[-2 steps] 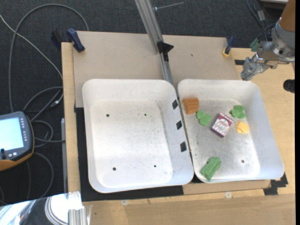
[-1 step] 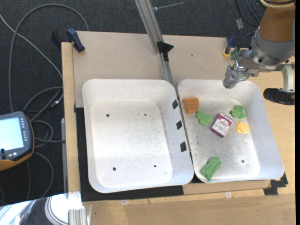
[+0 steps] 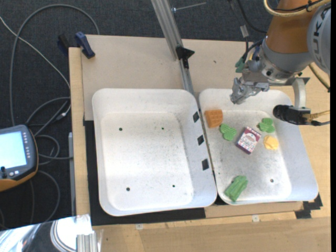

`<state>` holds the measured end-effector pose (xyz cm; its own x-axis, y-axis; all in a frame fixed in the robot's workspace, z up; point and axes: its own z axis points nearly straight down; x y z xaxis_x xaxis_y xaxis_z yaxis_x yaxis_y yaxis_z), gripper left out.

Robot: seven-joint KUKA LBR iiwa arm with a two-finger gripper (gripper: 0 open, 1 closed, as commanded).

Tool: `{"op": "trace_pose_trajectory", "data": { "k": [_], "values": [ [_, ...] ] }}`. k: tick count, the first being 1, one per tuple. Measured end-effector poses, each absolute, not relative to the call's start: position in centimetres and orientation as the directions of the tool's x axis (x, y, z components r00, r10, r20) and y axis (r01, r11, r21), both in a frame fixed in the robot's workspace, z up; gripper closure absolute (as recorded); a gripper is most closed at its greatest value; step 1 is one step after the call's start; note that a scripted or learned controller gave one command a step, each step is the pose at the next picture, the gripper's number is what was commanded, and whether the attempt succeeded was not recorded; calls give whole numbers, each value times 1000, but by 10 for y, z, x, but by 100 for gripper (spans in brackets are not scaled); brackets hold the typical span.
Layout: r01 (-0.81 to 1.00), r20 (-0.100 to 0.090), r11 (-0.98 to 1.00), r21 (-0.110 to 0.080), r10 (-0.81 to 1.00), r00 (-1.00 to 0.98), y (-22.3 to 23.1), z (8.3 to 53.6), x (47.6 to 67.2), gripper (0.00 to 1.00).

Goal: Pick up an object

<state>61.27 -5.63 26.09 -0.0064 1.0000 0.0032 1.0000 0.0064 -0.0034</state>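
My gripper (image 3: 240, 96) hangs over the back edge of the right bin (image 3: 299, 167), up and right of an orange block (image 3: 213, 117). Nothing shows between its fingers. In that bin lie a small green piece (image 3: 228, 132), a purple and white packet (image 3: 248, 139), a green piece (image 3: 266, 125) near the right, a yellow piece (image 3: 271, 143) and a larger green object (image 3: 236, 187) near the front edge.
The left bin (image 3: 144, 151) lies beside the right one. A slanted metal pole (image 3: 170, 30) rises from between the bins at the back. A black cylinder (image 3: 289, 114) juts over the right bin's right rim. Cables and a handheld pendant (image 3: 16, 154) lie off the bench at left.
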Motion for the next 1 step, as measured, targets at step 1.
{"op": "trace_pose_trajectory", "data": {
  "k": [1],
  "values": [
    [1000,4,7,-3,1000,-7,-5,264,604,100]
  ]
}}
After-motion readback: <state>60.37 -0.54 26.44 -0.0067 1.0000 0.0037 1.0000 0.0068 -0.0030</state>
